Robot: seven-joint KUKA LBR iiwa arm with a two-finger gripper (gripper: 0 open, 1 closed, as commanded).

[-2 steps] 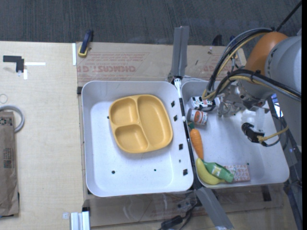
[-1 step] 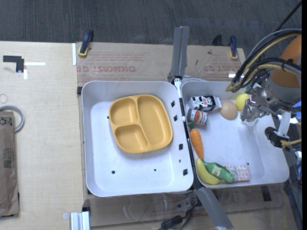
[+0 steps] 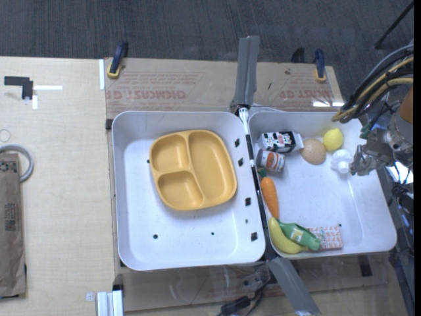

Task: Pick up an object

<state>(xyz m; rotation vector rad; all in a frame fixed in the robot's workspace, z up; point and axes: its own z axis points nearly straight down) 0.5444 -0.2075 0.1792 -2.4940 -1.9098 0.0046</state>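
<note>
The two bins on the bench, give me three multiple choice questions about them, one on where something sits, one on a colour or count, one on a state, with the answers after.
1. Where does the yellow divided plate lie?
A. in the left bin
B. in the right bin
C. on the bench beside the bins

2. What colour is the carrot?
A. green
B. orange
C. white

3. How does the gripper stand to the lemon?
A. it holds the lemon between its fingers
B. it presses the lemon flat
C. it is apart from the lemon, near the right bin's right rim

Answers:
1 A, the plate lies on the left bin's floor.
2 B, the carrot by the divider is orange.
3 C, white bin floor shows between the lemon and the gripper.
</note>
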